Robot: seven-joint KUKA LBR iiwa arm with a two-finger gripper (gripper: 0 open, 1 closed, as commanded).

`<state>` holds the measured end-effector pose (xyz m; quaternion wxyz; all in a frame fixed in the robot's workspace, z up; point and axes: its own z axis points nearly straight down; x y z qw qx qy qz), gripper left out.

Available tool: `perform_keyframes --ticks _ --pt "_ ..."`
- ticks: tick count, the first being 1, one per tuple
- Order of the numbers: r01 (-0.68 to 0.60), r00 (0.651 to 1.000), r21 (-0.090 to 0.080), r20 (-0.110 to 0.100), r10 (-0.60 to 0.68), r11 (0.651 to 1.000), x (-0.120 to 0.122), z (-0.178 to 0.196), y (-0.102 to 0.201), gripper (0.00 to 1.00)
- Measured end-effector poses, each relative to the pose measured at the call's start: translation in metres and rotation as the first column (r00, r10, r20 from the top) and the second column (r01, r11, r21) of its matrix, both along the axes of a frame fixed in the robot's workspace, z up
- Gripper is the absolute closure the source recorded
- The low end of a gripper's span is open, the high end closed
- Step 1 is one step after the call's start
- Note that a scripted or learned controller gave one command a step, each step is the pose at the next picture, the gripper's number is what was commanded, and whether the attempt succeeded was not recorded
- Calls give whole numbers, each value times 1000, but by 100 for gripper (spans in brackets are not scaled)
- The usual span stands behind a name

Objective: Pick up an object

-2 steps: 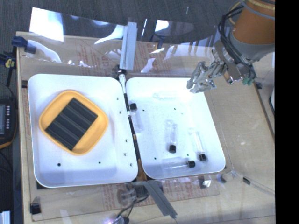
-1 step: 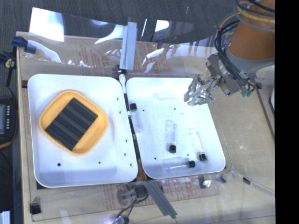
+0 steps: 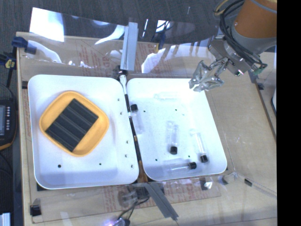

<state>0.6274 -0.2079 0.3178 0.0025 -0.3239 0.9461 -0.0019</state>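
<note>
I count two white bins, one yellow dish and four clear tubes with black caps. The left bin (image 3: 47, 173) holds just the yellow dish (image 3: 74, 122), a rounded square lying flat with a dark ribbed pad in its middle. The right bin (image 3: 155, 91) holds all four tubes. One tube (image 3: 136, 117) lies against the bin's left wall, its black cap at the upper end. A second tube (image 3: 172, 136) lies near the middle, cap toward the front. A third tube (image 3: 199, 148) lies to the right of that one, cap also toward the front. The fourth tube (image 3: 178, 165) lies crosswise along the front wall, its cap on the right, close to the third tube's cap. A faint clear shape sits near the back of this bin; I cannot tell what it is.

My gripper (image 3: 205, 80) hangs over the right bin's back right corner, fingers spread a little, nothing between them, well apart from every tube
</note>
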Motion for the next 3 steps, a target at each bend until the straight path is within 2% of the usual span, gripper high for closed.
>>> perform_keyframes --ticks 1,2,3 --pt "0 1000 -2 3 0 1000 1 12 0 100" --pt "-320 947 1 -4 320 947 3 31 0 100" --pt "-477 879 3 -6 477 879 -32 -17 0 100"
